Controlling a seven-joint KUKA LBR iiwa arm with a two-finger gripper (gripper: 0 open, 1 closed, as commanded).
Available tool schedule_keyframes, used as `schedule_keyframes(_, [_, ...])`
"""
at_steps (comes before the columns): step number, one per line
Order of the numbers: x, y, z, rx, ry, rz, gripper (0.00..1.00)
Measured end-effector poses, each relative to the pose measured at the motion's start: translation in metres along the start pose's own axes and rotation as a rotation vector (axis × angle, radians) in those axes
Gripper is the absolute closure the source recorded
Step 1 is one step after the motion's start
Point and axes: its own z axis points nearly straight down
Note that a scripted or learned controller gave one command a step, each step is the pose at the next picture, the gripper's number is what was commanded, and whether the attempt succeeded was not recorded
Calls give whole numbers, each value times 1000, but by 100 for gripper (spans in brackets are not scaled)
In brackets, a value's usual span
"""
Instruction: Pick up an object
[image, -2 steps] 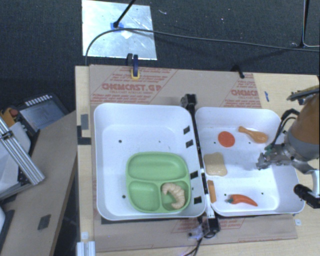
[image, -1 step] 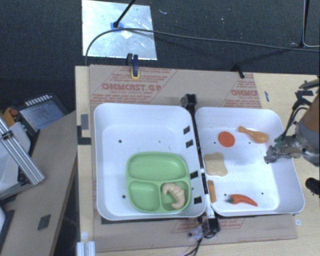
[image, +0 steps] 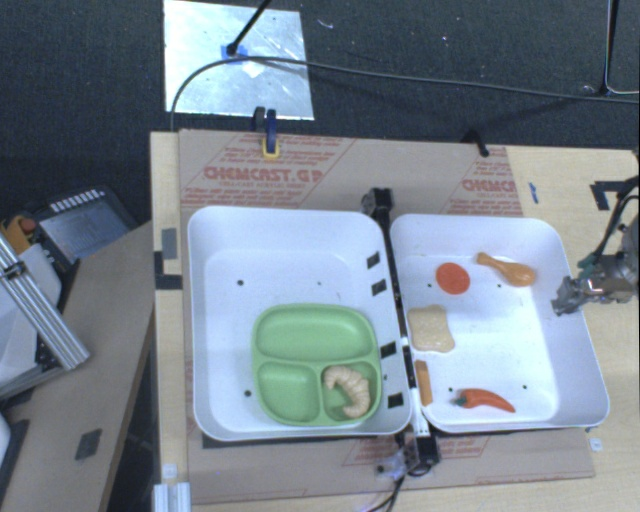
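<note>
The right bin (image: 575, 350) holds a red round slice (image: 453, 277), a tan drumstick (image: 507, 268), a pale bread slice (image: 431, 329), a red chili pepper (image: 486, 400) and a small orange stick (image: 423, 383) against its left wall. My gripper (image: 575, 297) hangs at the far right, over the right rim of this bin, to the right of the drumstick and apart from it. Nothing shows in its grasp. In the left bin (image: 220, 300), a green divided plate (image: 300, 335) carries a beige croissant-like piece (image: 348, 388) in its lower right compartment.
A black clip strip (image: 392, 300) joins the two bins down the middle. Cardboard (image: 300, 175) lies under both bins. Cables (image: 420, 80) cross the dark floor behind, and a metal rail (image: 40, 310) stands on the side table at left.
</note>
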Motion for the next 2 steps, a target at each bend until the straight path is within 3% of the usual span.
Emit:
schedule_keyframes(1, [-1, 2, -53, 2, 1, -2, 100])
schedule_keyframes(2, [59, 4, -49, 5, 4, -6, 100])
